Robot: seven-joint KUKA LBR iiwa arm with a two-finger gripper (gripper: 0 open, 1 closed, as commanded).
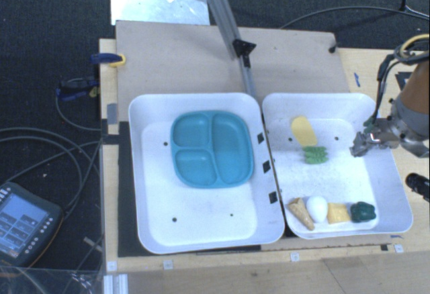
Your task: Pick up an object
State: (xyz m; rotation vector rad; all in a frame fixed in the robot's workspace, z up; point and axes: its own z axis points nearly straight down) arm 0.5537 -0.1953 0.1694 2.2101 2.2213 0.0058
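Camera view: the pincer (361, 145) is seen at the right edge of the right bin (386, 182), low over its rim, and nothing is seen between its tips; whether it is wide or narrow cannot be told at this size. Six small toy foods lie in that bin: a yellow piece (303, 130) and a green leafy piece (314, 154) near the upper middle, and along the lower wall a row of cone (300, 212), egg (317, 208), yellow block (338, 213) and dark green piece (363, 211), touching or nearly so. All are judged light, stiff plastic, smooth and apt to slip; the egg's round sides would be hardest to pinch. The leafy piece, nearest the pincer and apart from the rest, is judged the easiest, taken across its narrow width. The bottom row is crowded against the wall, leaving little room. The left bin (151, 172) holds a blue tray (211, 149).
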